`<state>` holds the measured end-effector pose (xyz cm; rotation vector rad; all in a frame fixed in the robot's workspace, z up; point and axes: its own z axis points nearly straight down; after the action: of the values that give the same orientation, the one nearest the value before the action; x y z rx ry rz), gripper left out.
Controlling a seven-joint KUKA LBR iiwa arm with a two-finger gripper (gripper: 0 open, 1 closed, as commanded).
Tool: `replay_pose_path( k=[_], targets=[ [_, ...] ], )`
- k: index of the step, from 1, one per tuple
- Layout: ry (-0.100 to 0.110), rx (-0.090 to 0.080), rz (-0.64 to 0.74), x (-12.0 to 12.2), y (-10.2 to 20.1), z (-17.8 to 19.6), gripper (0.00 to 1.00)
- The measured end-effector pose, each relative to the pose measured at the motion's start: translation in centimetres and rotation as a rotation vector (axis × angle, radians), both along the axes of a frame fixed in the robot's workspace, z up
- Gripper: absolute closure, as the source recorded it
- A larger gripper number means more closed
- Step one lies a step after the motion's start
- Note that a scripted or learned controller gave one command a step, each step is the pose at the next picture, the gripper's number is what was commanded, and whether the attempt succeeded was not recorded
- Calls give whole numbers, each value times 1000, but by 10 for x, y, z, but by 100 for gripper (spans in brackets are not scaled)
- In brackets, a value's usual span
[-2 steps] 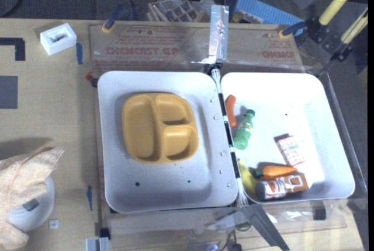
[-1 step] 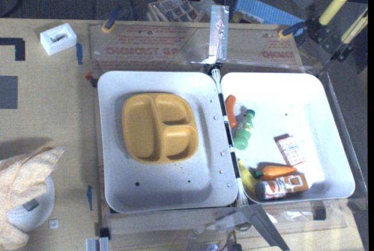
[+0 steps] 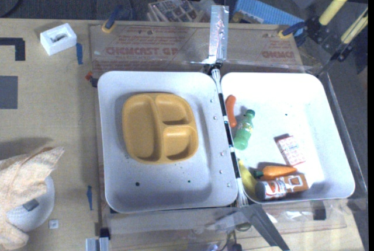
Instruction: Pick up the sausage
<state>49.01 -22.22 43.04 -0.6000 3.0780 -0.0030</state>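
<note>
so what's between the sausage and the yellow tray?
Camera view: only the left bin's raised right rim and bare white floor separate the sausage from the yellow tray.

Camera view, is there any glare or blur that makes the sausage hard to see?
In the camera view, the sausage lies at the right bin's left wall, soft-edged in a slightly blurry picture; the white bin looks bright but not blown out there, and shadow darkens the seam beside it.

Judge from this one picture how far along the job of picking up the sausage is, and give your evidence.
Nothing looks done yet. The sausage lies in the right bin, against its left wall, beside the green bottle. Nothing is in hand: it rests on the bin floor with no fingers around it. The whole job is left: reach in, close on the sausage and lift it.
</note>
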Motion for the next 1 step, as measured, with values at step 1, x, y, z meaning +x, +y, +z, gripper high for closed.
replay_pose_path(
  k=[1],
  targets=[
    [-4,-5,458,5,-1,7,100]
  ],
)
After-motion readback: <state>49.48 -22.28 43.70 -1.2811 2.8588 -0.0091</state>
